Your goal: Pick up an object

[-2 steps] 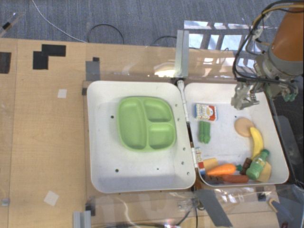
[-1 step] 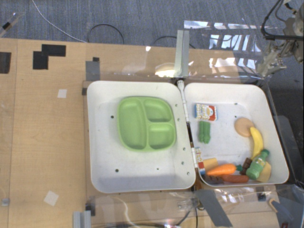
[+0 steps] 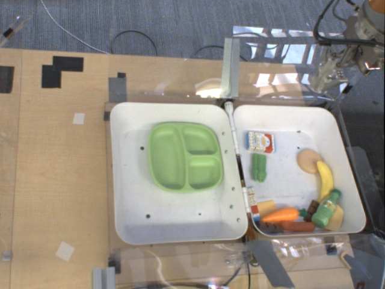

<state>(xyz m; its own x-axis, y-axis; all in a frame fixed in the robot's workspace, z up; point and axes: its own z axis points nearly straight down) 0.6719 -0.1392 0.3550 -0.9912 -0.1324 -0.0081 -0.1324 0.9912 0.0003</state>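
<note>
My tool (image 3: 334, 71) hangs beyond the right bin's (image 3: 337, 125) far rim; its grip I cannot tell. Inside, a smooth curved banana (image 3: 325, 180) lies beside a round tan disc (image 3: 308, 160).

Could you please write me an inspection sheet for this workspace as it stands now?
Surface: wooden bench bearing two white bins side by side, left bin and right bin.
Job's things: in the right bin, a small carton, green pickle-like piece, tan round piece, banana, carrot, green bottle.
Clutter: green divided plate in the left bin; black tape marks on the bench.
Grippers: gripper above the right bin's far right corner, apart from all items.
Cables: white cable and black loop on the carpet.
Surroundings: blue-grey carpet.
</note>
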